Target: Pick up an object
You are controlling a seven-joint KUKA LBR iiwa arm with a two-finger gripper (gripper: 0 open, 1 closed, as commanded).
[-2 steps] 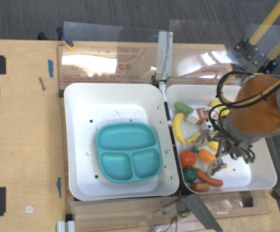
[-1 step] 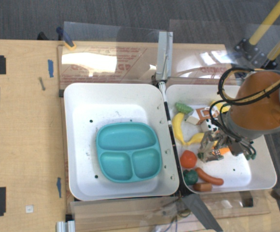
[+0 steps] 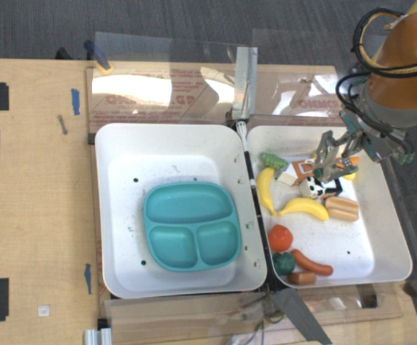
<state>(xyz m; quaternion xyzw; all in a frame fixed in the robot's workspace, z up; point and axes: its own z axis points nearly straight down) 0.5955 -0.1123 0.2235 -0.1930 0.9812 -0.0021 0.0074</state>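
Our gripper [image 3: 328, 158] hangs over the upper part of the right bin [image 3: 392, 257], its fingers pointing down among the toys, and we cannot tell whether they are spread or closed, or whether anything sits between them. Just beneath it we see a small black-and-white toy [image 3: 316, 187] and an orange-and-white piece [image 3: 303, 169] crowded together. A hot dog bun [image 3: 342, 208] lies just to the right of them, touching a yellow banana [image 3: 305, 208]. A second banana [image 3: 265, 190] lies along the bin's left wall, with a green leafy toy [image 3: 273, 161] above it. Lower down we find a red tomato [image 3: 280, 237], a dark green vegetable [image 3: 284, 262] and a red sausage [image 3: 313, 264]. In the left bin [image 3: 115, 157] rests a teal divided plate [image 3: 191, 224].
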